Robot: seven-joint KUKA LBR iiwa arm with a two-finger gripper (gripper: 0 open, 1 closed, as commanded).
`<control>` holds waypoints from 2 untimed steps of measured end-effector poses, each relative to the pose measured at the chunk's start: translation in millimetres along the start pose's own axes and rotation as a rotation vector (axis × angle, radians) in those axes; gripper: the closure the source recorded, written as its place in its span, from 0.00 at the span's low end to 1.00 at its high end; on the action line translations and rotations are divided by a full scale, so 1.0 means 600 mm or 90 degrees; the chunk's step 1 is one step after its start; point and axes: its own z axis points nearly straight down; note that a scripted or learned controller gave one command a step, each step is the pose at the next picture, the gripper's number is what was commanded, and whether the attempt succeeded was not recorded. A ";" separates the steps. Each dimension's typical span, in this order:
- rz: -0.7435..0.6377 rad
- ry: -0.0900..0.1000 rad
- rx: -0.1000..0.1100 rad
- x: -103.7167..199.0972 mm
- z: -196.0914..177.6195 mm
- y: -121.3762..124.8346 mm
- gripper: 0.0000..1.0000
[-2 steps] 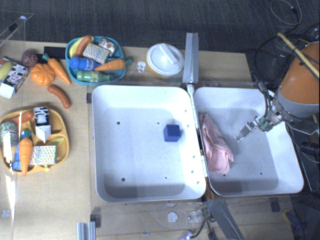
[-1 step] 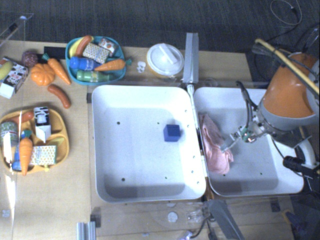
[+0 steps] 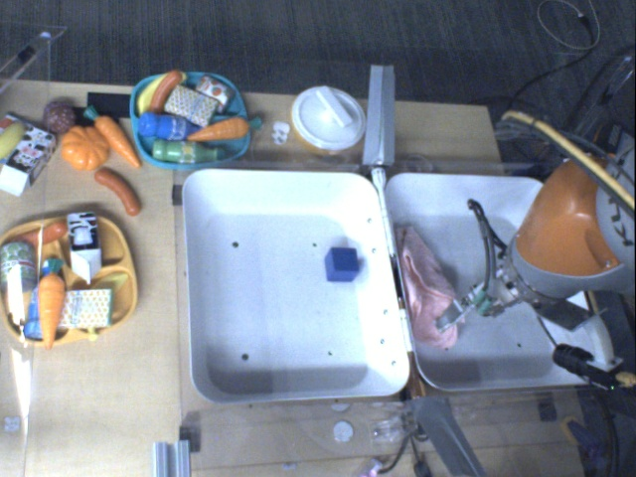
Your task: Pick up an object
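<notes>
Beside two white bins (image 3: pixel 199 266), toy-cluttered wooden bench (image 3: pixel 154 366).

You are looking down on a light wooden bench (image 3: pixel 159 296) set on dark grey carpet (image 3: pixel 298 18). 2 shallow white bins (image 3: pixel 214 366) sit side by side on it, with a grey metal bar (image 3: pixel 378 117) rising at their seam. A thin cable (image 3: pixel 571 13) loops across the carpet at upper right. Lighting is even and soft.

Wooden bench (image 3: pixel 149 366) with two white bins (image 3: pixel 288 286), blue bowl (image 3: pixel 189 117), yellow tray (image 3: pixel 65 281), loose toy food (image 3: pixel 99 152).
</notes>
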 end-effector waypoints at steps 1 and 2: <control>0.062 -0.004 -0.007 -0.043 0.046 0.062 0.00; 0.060 -0.008 -0.012 -0.045 0.025 0.067 1.00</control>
